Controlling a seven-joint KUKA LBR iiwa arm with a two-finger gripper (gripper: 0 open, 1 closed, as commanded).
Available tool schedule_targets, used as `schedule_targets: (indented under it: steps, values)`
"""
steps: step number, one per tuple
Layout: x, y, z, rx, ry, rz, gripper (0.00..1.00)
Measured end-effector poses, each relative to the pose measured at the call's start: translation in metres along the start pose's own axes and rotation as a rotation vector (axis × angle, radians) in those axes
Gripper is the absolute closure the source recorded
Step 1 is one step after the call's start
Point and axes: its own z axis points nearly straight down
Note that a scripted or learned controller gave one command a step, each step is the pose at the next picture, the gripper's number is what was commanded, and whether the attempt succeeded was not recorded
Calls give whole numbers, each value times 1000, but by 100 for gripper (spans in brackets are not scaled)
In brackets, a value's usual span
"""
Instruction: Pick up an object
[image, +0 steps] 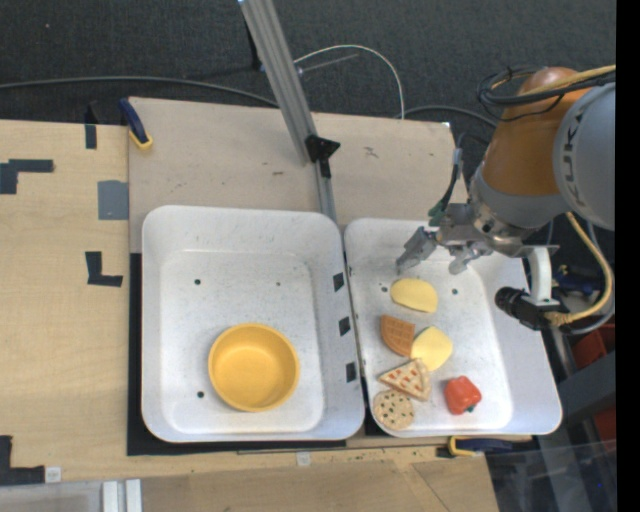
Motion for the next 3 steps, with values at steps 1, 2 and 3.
schedule_targets:
  steps: [1, 2, 3]
  values:
    - [0, 0, 0, 0, 0, 1, 0]
    - [1, 3, 44, 5, -1, 1, 0]
    - [-2, 8, 105, 6, -1, 2, 0]
